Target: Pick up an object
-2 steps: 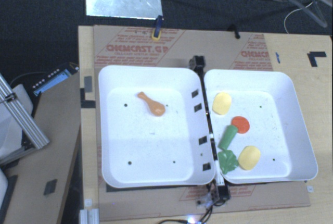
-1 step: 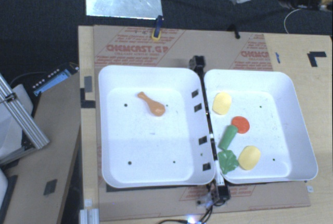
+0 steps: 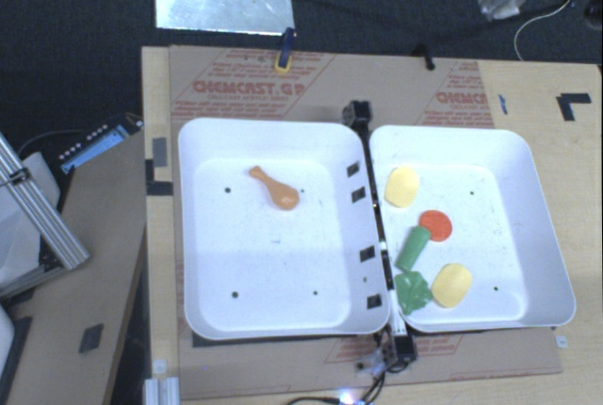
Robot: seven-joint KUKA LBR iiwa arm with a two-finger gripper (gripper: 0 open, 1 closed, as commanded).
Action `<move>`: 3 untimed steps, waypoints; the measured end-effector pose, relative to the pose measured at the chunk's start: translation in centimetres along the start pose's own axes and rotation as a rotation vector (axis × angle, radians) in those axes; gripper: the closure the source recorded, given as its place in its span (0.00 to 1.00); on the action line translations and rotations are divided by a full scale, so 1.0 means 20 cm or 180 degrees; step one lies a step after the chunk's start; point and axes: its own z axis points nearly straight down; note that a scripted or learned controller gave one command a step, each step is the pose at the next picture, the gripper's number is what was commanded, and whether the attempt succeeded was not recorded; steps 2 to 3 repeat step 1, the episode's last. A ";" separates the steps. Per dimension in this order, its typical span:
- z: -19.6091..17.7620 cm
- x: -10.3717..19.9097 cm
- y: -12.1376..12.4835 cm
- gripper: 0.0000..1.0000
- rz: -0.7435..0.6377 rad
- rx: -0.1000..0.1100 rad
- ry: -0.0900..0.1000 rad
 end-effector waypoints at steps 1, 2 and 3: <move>0.00 -0.41 -0.14 1.00 -0.0003 -0.0001 0.0002; 0.00 -0.41 -0.14 1.00 -0.0003 -0.0001 0.0002; 0.00 -0.41 -0.14 1.00 -0.0003 -0.0001 0.0002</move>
